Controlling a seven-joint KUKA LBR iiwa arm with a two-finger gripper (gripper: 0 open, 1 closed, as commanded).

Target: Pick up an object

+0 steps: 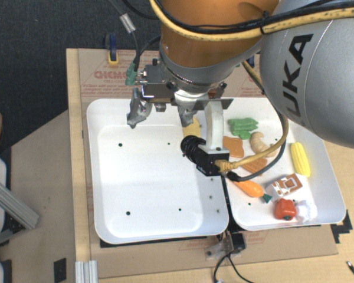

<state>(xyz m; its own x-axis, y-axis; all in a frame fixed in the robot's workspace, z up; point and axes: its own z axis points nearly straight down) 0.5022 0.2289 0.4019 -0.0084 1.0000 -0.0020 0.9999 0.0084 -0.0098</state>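
My gripper [161, 118] hangs over the back edge of the left bin [147, 181], with its two fingers spread apart and open. Between them I see only white bin floor. The left fingertip [134, 117] points down near the bin's back left. The toys lie in the right bin [332, 193]: a green piece [243, 127], an orange wedge [233, 147], a tan piece [257, 140], a yellow corn cob [300, 159], a carrot [251, 188], a red pepper [285, 209] and a small white and orange box [287, 184]. The arm hides part of the right bin's back left corner.
A black cable fitting [200, 155] from the wrist hangs over the divide between the bins. Both bins sit on a cardboard sheet [76, 134]. A blue clamp [112, 49] stands at its back left edge. The left bin floor shows a few small dark dots.
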